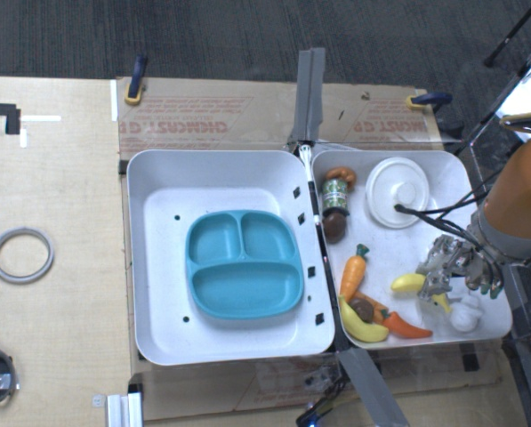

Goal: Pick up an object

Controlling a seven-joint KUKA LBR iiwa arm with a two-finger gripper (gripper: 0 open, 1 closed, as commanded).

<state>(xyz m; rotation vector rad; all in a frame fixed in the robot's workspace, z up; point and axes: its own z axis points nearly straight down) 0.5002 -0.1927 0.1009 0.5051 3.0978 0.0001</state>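
The gripper [440, 283] hung low over the right bin [478, 185], its tip just beside a small yellow piece [408, 283] and above a white lump [465, 317]; whether it was spread or pinching anything could not be told. Farther out in that bin lay a carrot [353, 271], a banana [361, 324], a red-orange pepper [407, 329], a white round lid [398, 191] and a green-labelled bottle [335, 197] whose print was too small to read. The left bin [149, 265] held a blue divided plate [245, 264], and the cardboard [212, 124] behind carried red lettering, unreadable from here.
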